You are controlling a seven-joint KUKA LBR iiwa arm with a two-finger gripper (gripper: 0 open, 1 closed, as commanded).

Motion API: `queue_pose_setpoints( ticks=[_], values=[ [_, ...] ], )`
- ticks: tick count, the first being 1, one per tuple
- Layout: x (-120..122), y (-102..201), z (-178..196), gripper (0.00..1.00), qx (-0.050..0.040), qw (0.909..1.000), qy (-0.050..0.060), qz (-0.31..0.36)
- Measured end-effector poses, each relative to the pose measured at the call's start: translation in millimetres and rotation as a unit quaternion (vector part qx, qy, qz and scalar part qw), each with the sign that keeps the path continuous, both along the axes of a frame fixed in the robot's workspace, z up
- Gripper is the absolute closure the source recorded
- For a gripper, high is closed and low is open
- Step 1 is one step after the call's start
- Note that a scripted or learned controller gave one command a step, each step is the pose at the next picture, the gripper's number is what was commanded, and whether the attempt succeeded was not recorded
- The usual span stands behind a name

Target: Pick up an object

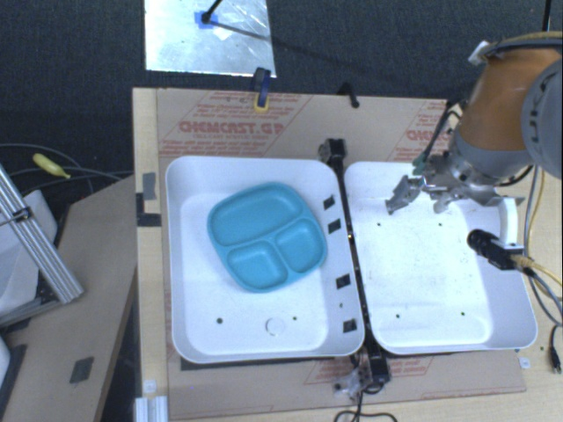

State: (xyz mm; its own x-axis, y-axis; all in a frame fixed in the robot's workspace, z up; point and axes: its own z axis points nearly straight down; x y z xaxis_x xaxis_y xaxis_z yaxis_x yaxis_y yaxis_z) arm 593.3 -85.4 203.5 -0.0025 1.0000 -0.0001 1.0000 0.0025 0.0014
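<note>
Bench's got two white bins side by side. The blue divided plate (pixel 266 236) lies flat mid left bin (pixel 185 323), the likely pick, while the gripper (pixel 420 193) hovers over the right bin's (pixel 510 328) far-left corner, fingers apart, holding nothing.

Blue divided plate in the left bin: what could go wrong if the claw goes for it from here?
The claw hangs over the right white bin, so it must cross the raised divider. The blue divided plastic plate lies flat and wide; its shallow rim may slip from the grasp.
</note>
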Motion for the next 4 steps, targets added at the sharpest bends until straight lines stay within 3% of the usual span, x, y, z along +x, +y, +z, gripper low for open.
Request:
queue_pose_setpoints(
  ticks=[1, 2, 3, 4],
  values=[
    [44, 100, -19, 0.0, 0.0013, 1.0, -0.002, 0.005],
    [7, 150, 142, 0.0, 0.002, 1.0, -0.006, 0.004],
    [-46, 192, 146, 0.0, 0.0009, 1.0, 0.001, 0.002],
    [-43, 219, 178, 0.0, 0.0008, 1.0, -0.001, 0.002]
  ],
)
